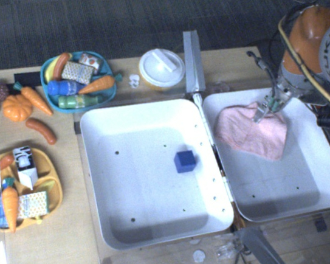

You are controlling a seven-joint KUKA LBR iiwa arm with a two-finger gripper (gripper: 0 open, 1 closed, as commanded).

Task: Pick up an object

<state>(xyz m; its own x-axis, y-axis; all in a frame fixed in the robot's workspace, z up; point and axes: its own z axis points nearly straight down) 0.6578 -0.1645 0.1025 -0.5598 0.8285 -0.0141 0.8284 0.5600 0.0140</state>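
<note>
Two shallow white plastic bins, the left bin [108,186] and the right bin [326,181], are set side by side on the desk. A crumpled pink cloth [252,132] is spread in the right bin, its long axis slanting toward the lower right. A small blue cube [185,161] is seen in the left bin. The gripper [268,106] is poised at the cloth's upper edge, presumably to pinch it; how far open it is cannot be told.

Light even, fairly bright, cool cast, from overhead. White bins near overexposed: left bin [115,166] floor pale, soft grey shadow along its near wall; same along near wall of right bin [318,167]. Blue block [185,160] throws almost no shadow. Glare streak on wooden bench [79,258] at lower left edge. Overall soft, low resolution; arm [318,44] at right edge blurred.
</note>
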